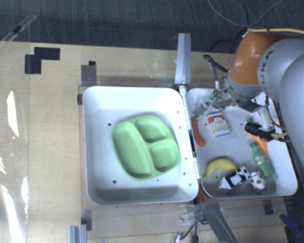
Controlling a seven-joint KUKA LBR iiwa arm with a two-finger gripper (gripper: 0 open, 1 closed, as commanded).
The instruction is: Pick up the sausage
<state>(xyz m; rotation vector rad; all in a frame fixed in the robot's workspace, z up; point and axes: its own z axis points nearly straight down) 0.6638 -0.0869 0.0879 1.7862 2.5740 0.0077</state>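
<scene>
The sausage (197,133) is a short orange-red link lying along the left wall of the right bin (286,186), roughly halfway down it. My gripper (214,100) hangs over the back left corner of that bin, below the arm's orange band (250,58). It sits a little behind and to the right of the sausage, apart from it. Nothing shows in its grasp.
Just right of the sausage lies a small white carton (219,125). A banana (220,166), a black-and-white cow toy (240,178), a green bottle (260,159) and a carrot (263,145) fill the bin's front and right. The left bin (96,135) holds a green divided plate (144,147).
</scene>
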